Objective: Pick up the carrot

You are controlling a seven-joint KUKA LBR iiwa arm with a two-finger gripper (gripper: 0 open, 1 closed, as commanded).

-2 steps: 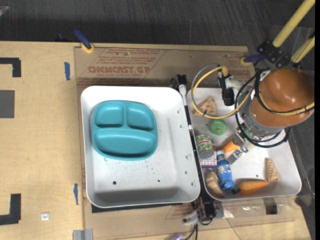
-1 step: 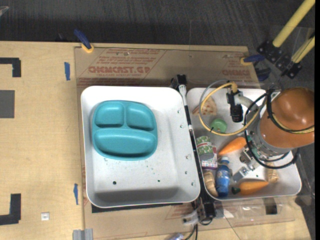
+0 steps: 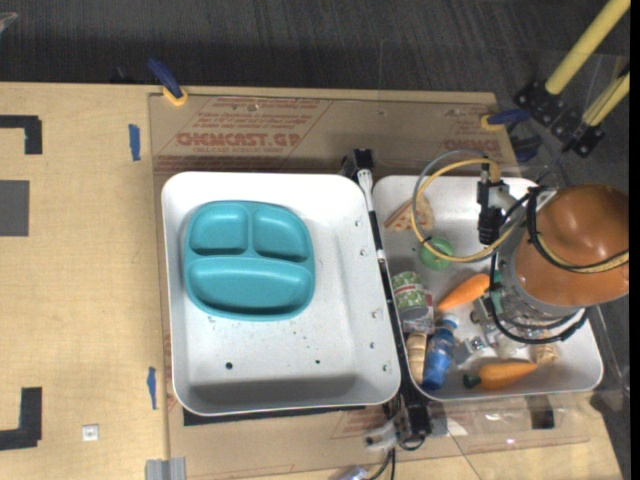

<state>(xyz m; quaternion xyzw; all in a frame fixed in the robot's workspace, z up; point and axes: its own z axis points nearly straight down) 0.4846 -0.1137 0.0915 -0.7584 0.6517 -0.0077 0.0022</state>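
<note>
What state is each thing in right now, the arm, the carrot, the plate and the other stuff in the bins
Arm: reaching over the right bin.
Carrot: lying tilted in the right bin, left of the wrist.
Second orange piece: lying flat near the bin's front wall.
Blue bottle: lying on its side.
Green ball: resting on the bin floor.
Teal divided plate: flat in the left bin, right way up.

Orange carrot (image 3: 464, 292) lies tilted in right bin (image 3: 592, 363).

Bright, even overhead light, soft shadows, mild glare on the white bins (image 3: 270, 388), slightly soft focus.
</note>
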